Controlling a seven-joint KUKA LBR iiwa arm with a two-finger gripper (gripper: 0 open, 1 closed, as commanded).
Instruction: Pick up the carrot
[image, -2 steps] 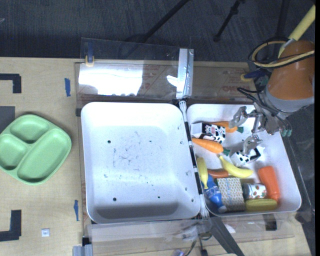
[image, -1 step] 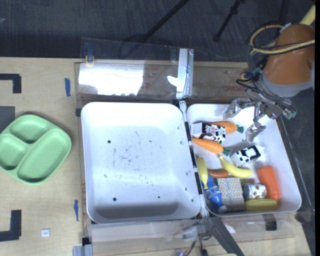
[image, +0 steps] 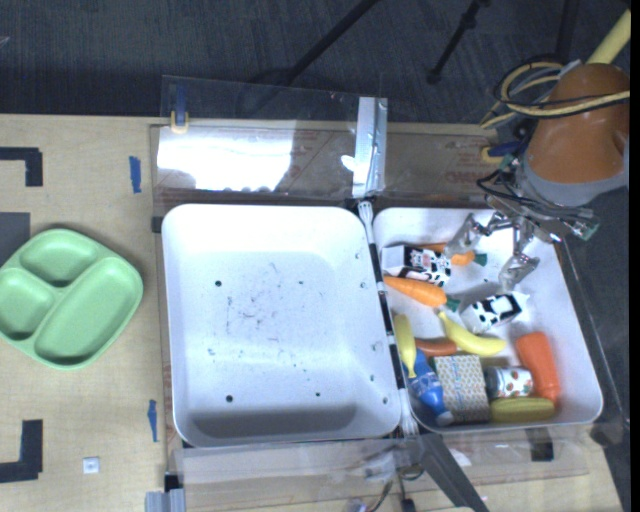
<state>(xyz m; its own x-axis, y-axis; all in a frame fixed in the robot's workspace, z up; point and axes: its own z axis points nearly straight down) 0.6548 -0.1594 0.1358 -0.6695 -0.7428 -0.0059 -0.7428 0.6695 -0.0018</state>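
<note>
Arm's hovering jaws (image: 497, 243) apart, gripping nothing (still approach stage), needing to drop onto the carrot (image: 416, 291).

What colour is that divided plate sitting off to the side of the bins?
The divided plate is pale green, seen in the camera view, left of the bins.
</note>
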